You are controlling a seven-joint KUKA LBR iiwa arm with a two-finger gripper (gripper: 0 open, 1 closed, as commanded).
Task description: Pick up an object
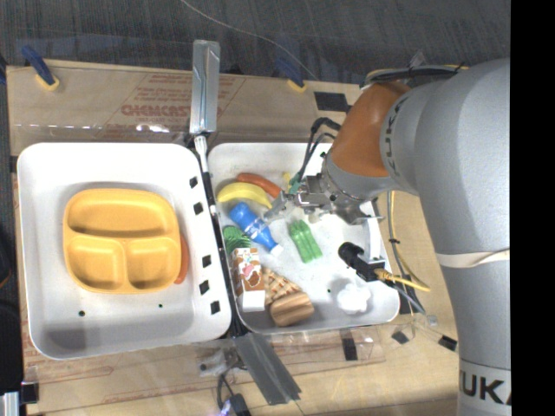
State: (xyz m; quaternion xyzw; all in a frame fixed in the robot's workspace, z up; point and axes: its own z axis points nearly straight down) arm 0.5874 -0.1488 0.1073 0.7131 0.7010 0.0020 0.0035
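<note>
Brown board covers the bench, and on it we see two white bins side by side. The left bin holds a yellow divided tray. The right bin is crowded with small things. The arm reaches in over the right bin, and its gripper hangs low over the middle of that clutter. We cannot tell whether it is open or closed, and we see nothing held in it.

Two things lie closest. A blue bottle sits just to the gripper's left and a little nearer the bin's front, with its long axis running diagonally from upper left to lower right. A green piece lies just in front of the gripper, its long axis running almost front to back.

A banana and an orange piece crowd the bottle's far end, and a small carton stands near its other end. We judge the green piece the easier pick. It has open floor on both sides, so a short move forward and down would suffice.
</note>
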